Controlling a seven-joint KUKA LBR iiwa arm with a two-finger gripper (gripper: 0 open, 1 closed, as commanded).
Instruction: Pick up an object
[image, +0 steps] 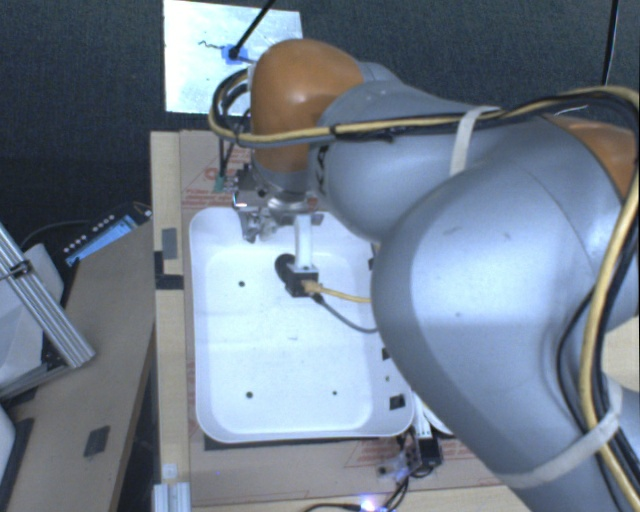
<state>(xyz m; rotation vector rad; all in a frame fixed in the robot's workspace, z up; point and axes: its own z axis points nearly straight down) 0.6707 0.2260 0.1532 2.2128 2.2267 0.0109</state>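
Over the far end of the white bin (270, 380), you see the gripper (280, 245) hanging low, presumably placed for a grasp; you cannot tell whether it is apart or together, nor whether the small dark piece (292, 276) just beneath it is the object or part of the tool.

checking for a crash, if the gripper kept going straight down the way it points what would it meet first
Most likely the bare floor of the left white bin. The gripper points down over its far end; nothing visibly lies beneath, though depth is hard to judge.
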